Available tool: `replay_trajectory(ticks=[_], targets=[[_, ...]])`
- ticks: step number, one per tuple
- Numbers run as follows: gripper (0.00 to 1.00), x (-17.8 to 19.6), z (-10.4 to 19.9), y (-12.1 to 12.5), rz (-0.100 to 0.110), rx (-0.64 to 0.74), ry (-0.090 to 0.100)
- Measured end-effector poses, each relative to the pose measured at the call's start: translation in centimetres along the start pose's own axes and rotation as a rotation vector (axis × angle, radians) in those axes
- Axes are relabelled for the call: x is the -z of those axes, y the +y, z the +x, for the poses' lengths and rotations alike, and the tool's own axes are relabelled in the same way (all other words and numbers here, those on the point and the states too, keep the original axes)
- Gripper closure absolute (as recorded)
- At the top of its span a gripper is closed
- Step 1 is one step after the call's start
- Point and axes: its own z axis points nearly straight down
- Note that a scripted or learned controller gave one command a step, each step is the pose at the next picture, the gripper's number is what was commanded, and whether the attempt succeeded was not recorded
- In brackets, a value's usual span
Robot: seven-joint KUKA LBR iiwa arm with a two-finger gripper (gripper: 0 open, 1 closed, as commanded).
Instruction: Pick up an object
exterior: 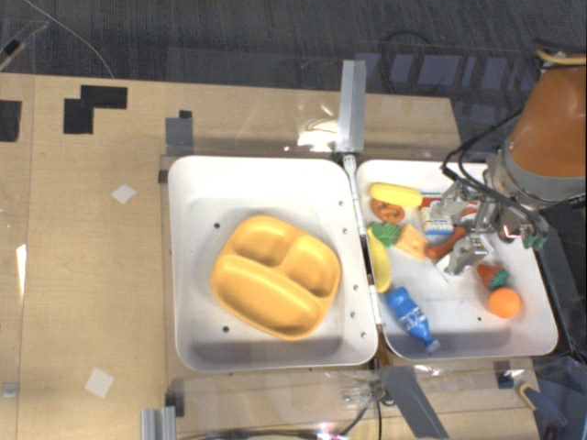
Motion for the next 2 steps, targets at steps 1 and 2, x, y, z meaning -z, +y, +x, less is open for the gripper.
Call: replay_trajectory(ticks=[1, 2], targets=[[0.0, -6.3, -0.5, 1.3, -0.001, -0.257, 0.003], [0.0, -4.6, 2.6, 7.1, -0.001, -0.639, 0.002]])
